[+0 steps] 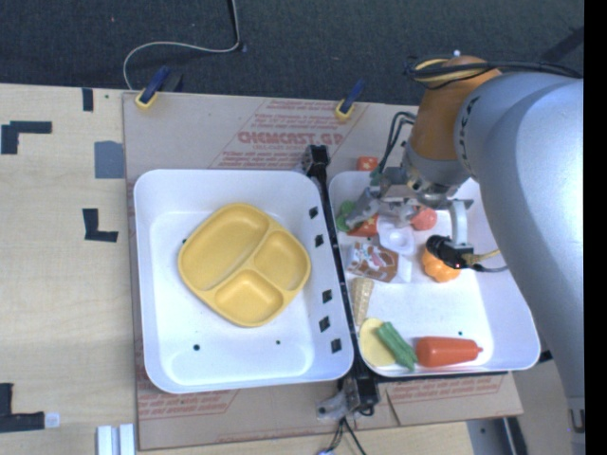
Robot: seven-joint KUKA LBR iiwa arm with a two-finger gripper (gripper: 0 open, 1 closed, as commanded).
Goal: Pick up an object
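Since the small toy foods heaped in the right-hand white bin (512, 344) look like light, hard, smooth plastic, a grip across a narrow middle seems safest, as rounded pieces may slip. The claw (391, 209) hangs over the upper part of that bin, right-centre of frame, just above a red-and-green piece (361, 222); its opening and hold cannot be told.

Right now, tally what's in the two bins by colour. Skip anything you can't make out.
Yellow: 2, divided plate in the left bin; flat piece in the right bin
Green: 1, pod
Orange-red: 1, carrot
Orange: 1, rounded item
Brown: 1, packet
Total: 6. The clutter under the gripper is too jumbled to count.
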